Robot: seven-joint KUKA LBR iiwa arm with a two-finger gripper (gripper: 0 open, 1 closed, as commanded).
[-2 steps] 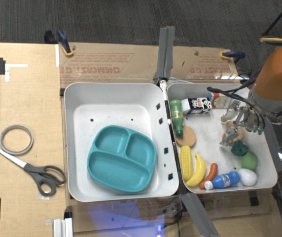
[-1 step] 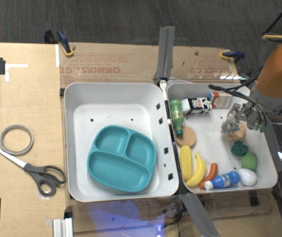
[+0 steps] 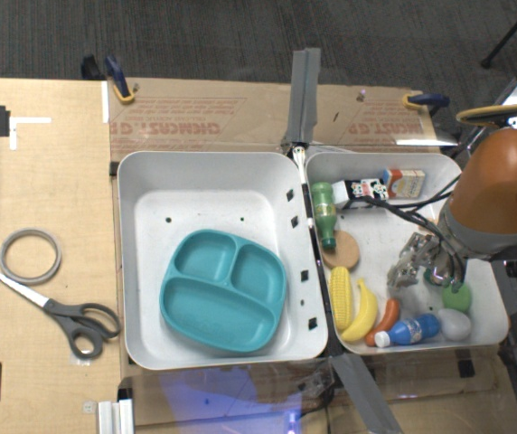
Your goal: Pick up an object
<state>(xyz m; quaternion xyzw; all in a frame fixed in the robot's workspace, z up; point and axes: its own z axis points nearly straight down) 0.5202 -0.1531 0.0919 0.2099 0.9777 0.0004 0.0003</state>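
The gripper (image 3: 414,265) hangs low in the right bin (image 3: 484,333), just right of the banana (image 3: 361,310), finger state unclear, so nothing looks picked up yet.

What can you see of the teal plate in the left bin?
The teal plate is a rounded-corner divided tray, plastic by its look, with three compartments: two smaller ones toward the bin's far side, one long one nearest the camera. It holds nothing, lies flat and slightly rotated on the floor of the left bin, toward its near right corner.
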